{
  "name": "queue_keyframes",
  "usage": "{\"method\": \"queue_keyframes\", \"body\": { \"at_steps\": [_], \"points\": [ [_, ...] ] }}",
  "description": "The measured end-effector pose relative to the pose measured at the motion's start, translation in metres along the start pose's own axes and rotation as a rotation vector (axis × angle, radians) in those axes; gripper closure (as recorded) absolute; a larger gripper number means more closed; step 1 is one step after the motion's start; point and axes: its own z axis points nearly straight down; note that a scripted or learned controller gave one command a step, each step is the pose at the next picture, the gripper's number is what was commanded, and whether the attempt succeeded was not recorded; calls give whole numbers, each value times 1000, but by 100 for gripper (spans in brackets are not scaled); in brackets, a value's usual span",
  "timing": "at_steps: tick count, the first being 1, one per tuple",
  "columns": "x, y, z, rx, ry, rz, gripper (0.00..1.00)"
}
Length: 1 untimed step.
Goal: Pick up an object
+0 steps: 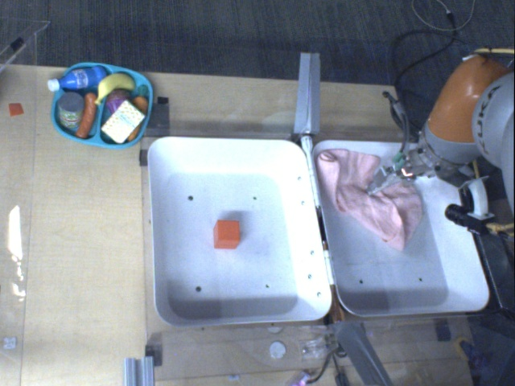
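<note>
A: Orange block (pixel 228 234) alone in left bin (pixel 173 215); pink cloth (pixel 370 195) crumpled in right bin (pixel 459 288).

B: Claw (pixel 392 175) down on cloth's upper edge, opening impossible to tell. Risk: pinching one thin fold only, then slipping out on lift.

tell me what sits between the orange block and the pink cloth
In the camera view, bare white floor of the left bin runs from the orange block to the two bins' adjoining rims; past them lies the pink cloth.
</note>
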Motion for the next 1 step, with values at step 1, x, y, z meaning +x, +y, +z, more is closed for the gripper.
{"method": "queue_keyframes", "body": {
  "at_steps": [1],
  "points": [
    [34, -32, -2, -3, -1, -136, 0]
  ]
}}
